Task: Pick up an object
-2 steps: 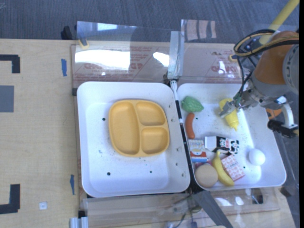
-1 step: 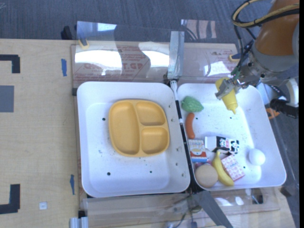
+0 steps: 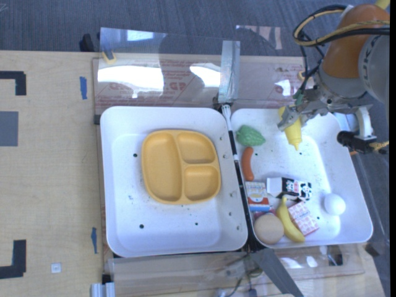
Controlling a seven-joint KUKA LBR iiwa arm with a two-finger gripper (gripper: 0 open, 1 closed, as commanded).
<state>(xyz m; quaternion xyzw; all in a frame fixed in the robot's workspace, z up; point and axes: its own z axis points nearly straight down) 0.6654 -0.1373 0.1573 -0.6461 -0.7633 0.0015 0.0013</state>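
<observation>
**Gripper over the right bin with a yellow bottle at its fingers**

The gripper (image 3: 294,117) sits at about 12 o'clock in the right bin (image 3: 356,193), reaching in from the right under the arm's orange band (image 3: 346,54). A small yellow bottle (image 3: 293,133) hangs between its 2 fingers, tip pointing down; the fingers look closed on its upper end, though the grip itself is hard to see clearly. The bottle is over bare white floor, apart from everything else in the bin.

Around it, the clutter lies toward 6 and 9 o'clock. A green leafy piece (image 3: 250,135) sits at about 10 o'clock beside the divider, with an orange sausage (image 3: 248,163) just below it along the same wall. Lower down come a small red-and-white carton (image 3: 258,195), a black-and-white carton (image 3: 296,187), a banana (image 3: 289,223), a pink patterned packet (image 3: 304,218) touching the banana, a beige round item (image 3: 268,228) and a white egg (image 3: 334,203) at about 4 o'clock. Nothing stands directly beneath the bottle.

The left bin (image 3: 117,184) holds 1 yellow divided plate (image 3: 180,166) with 3 compartments, near its centre.
</observation>
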